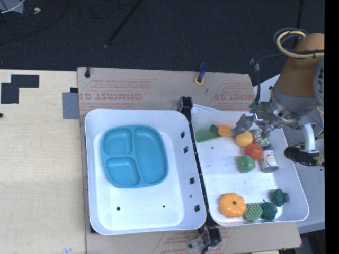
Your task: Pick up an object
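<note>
Carefully, I ease the gripper [249, 125], its fingers apart, over the yellow lemon [244, 139] in the right bin [296, 216], centring before closing so the tomato [253, 151] just beside isn't nudged.

We see even, bright overhead light on the white bins [95, 142], soft short shadows, mild glare on their rims, a dark background, slightly soft focus throughout.
</note>
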Motion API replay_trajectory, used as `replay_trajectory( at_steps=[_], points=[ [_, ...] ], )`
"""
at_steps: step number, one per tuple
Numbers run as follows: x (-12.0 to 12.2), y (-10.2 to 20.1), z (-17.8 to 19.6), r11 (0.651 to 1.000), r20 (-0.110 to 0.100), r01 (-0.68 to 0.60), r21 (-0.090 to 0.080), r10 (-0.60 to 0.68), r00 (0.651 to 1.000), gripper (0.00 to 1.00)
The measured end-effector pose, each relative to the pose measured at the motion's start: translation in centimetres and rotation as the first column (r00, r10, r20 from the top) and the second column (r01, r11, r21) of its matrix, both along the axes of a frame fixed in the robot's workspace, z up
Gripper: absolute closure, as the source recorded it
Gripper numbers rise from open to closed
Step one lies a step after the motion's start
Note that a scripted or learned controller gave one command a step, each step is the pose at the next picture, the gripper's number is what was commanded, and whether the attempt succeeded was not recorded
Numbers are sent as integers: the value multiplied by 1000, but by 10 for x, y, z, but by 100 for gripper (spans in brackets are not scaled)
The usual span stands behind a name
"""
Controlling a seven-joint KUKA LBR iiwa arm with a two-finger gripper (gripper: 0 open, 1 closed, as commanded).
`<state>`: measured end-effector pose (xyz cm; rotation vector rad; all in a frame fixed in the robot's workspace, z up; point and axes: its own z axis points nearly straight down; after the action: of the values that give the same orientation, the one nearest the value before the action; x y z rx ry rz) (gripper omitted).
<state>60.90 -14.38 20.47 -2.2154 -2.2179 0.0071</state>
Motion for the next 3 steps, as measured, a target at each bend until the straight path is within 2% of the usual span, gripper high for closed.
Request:
replay_trajectory(
  at_steps=[1, 2, 3],
  points=[
    [-2, 4, -44, 1000, 0, 1, 0, -1, 1000, 0],
    [2, 10, -107, 1000, 1, -1, 1, 1, 1000, 0],
    [1, 11, -118, 1000, 4, 2, 0, -2, 1000, 0]
  ],
)
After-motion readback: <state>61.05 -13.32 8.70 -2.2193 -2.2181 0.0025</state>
